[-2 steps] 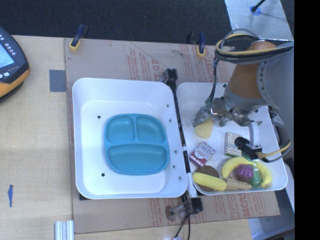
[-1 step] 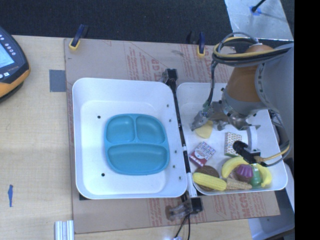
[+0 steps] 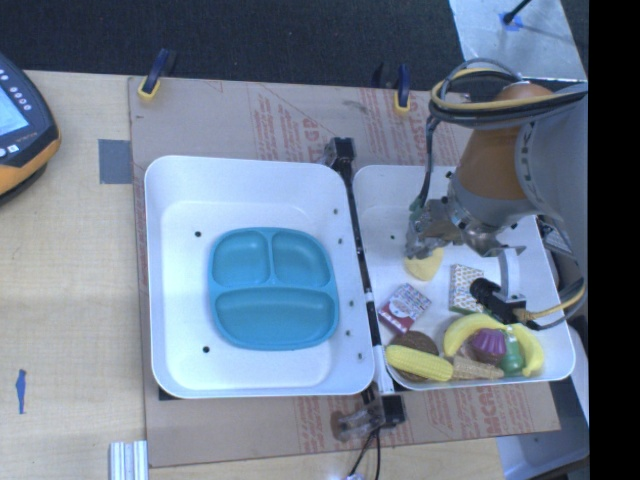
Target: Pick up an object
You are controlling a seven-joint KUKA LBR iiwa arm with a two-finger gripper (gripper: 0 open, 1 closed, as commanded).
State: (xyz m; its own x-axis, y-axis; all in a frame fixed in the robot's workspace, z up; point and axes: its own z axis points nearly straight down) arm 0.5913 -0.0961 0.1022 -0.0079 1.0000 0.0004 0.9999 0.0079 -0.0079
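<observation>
At centre right, the gripper [image 3: 424,246] is hovering over a pale yellow object [image 3: 423,265] in the right bin [image 3: 380,193]; whether its jaws are gripping cannot be told. Centre-left, the left bin [image 3: 170,268] is holding a blue divided plate [image 3: 272,288].

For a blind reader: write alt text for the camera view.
The grey arm's tool sits over a small yellow object in the right bin, near toy food including corn and a banana. The left bin holds a blue divided plate.
</observation>
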